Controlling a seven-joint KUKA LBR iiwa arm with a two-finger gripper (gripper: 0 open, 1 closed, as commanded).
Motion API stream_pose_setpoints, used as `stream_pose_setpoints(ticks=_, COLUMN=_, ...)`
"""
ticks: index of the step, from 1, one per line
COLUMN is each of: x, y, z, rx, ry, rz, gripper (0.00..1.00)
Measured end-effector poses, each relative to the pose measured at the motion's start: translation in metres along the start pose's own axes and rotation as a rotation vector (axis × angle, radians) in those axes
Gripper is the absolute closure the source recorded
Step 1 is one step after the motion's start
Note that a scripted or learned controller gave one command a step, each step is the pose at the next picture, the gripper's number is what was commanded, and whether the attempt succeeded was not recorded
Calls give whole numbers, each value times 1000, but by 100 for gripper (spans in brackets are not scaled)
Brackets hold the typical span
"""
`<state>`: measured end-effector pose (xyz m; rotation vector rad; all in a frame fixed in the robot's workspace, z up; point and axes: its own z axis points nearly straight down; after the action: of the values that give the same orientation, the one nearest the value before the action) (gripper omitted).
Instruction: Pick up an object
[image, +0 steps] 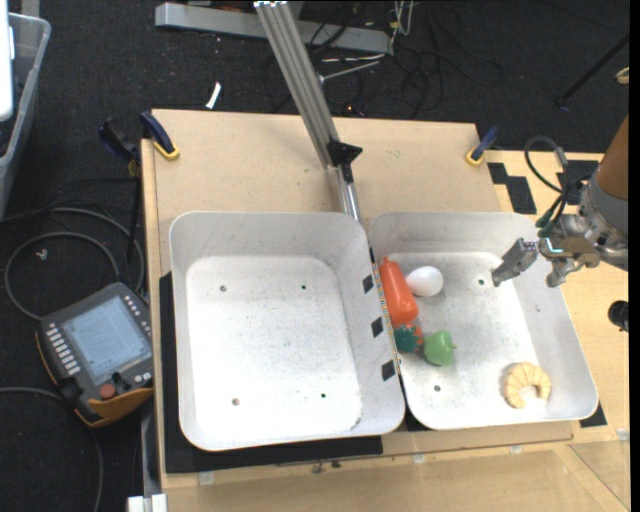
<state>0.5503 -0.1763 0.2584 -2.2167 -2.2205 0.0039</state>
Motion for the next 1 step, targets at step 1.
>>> stream_pose_setpoints(ticks=1, x=0, y=1, z=-2, rx=-5, ry=-1, rz=1, gripper=0)
